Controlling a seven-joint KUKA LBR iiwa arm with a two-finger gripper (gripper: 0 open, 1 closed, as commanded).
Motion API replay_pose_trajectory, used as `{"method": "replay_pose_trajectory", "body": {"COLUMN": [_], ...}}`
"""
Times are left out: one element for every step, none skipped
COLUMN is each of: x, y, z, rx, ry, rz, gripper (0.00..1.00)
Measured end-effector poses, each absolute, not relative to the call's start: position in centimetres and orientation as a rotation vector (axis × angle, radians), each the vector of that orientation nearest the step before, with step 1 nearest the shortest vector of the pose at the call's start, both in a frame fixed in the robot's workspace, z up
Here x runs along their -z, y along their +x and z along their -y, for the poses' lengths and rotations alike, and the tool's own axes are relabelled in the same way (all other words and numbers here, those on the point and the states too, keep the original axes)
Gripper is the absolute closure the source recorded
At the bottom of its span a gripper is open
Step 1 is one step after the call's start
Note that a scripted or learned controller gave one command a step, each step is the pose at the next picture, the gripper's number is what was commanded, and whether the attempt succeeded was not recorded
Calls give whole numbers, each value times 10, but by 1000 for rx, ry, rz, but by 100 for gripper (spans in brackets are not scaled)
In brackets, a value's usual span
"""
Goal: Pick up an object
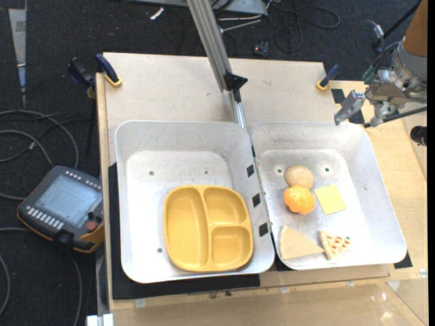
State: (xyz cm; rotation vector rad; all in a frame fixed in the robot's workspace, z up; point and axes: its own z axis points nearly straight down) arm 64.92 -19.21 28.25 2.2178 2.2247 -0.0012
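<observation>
From above the desk (170,87) we look down on two shallow white plastic bins set side by side, with the grey arm's pincer (360,107) poised just past the far right corner of the right-hand bin (367,182), over the desk's right edge. Its two dark fingers look slightly parted with nothing between them, though at this size we would not swear to the width of the gap. The objects to choose from lie together in the near half of that bin: a round tan bread roll (299,176), a rounded orange toy fruit (299,200) touching the roll on its near side, a flat yellow square like a cheese slice (331,199) just beside the fruit, a pale tan wedge (298,243) at the bin's near edge, and a small toy pizza slice (336,244) next to the wedge. All of them sit toward the near left of the pincer, well apart from it, so we judge that the coming reach must travel inward and down across the bin's bare far portion. The left-hand bin (136,148) carries a yellow plastic tray with three compartments (207,228). The arm itself is cut off by the frame's right edge, so we see only its wrist, and a slanting grey metal pole (211,32) crosses the far side of the desk.
</observation>
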Motion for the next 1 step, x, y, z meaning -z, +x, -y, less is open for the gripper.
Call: {"method": "replay_pose_trajectory", "body": {"x": [-283], "y": [649], "z": [192], "rx": [2], "ry": [2217], "rz": [-2224], "gripper": [0]}}
